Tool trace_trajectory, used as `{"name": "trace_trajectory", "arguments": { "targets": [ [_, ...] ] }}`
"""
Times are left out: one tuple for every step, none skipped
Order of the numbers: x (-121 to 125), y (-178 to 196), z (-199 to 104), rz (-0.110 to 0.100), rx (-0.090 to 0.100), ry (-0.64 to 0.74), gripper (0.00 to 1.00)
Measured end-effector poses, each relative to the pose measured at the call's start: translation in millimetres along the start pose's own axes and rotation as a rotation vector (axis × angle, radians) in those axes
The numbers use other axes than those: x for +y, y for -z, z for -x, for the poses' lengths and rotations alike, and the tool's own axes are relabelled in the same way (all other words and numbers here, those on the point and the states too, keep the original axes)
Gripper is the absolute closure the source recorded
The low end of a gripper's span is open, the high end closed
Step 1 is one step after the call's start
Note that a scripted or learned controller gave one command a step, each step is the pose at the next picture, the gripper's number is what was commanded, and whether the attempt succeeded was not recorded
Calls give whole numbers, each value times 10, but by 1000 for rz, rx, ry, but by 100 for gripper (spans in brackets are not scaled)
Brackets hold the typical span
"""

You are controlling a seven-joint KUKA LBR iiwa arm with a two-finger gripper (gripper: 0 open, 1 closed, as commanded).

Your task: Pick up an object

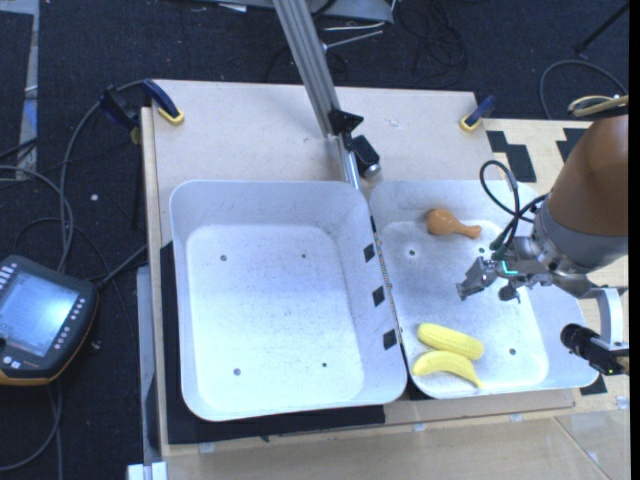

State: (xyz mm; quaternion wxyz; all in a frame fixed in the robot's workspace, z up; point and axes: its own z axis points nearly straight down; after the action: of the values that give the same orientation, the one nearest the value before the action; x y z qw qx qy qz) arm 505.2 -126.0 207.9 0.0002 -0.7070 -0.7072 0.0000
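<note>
Just below the hand (pixel 487 277), two bananas (pixel 449 352).

Yellow bananas (pixel 449 353) and an orange-brown drumstick (pixel 452 225) in a speckled white bin (pixel 530 368).

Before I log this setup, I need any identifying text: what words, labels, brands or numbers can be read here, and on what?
No legible text anywhere in this view.
Handheld pendant left of the bench: its screen glows, but the content is too small and blurred to read.
Black squares on the divider between the two bins: plain marks, no characters.
Bananas, drumstick toy, gripper: no labels visible.
</note>
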Motion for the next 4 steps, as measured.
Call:
{"name": "trace_trajectory", "arguments": {
  "targets": [
    [0,0,0,0,0,0,0],
    [70,-485,49,-4,0,0,0],
    [24,-1098,95,-5,1,-1,0],
    [23,-1126,94,0,0,0,0]
  ]
}}
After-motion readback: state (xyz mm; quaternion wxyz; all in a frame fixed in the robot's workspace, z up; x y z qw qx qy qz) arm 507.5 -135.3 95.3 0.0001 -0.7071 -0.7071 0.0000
